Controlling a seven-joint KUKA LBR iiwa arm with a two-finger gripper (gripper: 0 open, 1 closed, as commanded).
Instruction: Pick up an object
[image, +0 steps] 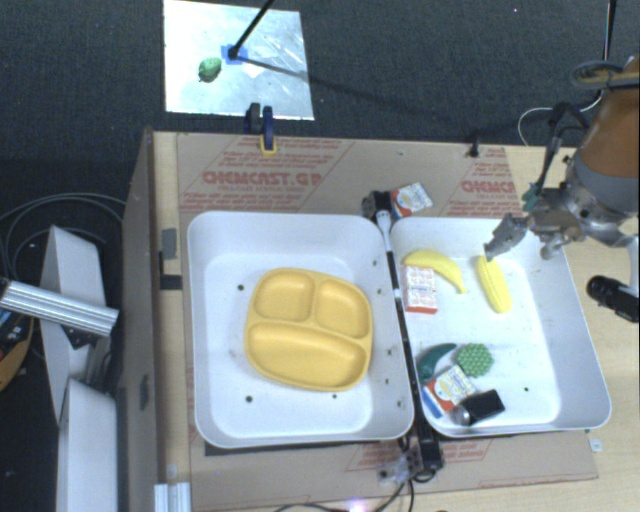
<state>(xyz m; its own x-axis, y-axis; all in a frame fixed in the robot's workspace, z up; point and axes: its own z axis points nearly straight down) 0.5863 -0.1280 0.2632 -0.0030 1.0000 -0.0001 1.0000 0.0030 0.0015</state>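
Observation:
The right bin (560, 330) holds a banana (437, 266), a yellow corn cob (493, 284), a red-and-white packet (422, 291), a green bumpy ball (475, 358), a teal piece (435, 358), a small printed packet (452, 385) and a black block (484, 405). My gripper (522, 243) hangs over the bin's far right part, just above and behind the corn cob. Its fingers are spread, it is open, and nothing sits between them.
The left bin (215, 300) holds a yellow divided plate (308, 328). Another small packet (411, 199) lies on the cardboard behind the bins. A black divider (393, 290) runs between the two bins. The arm's body fills the upper right.

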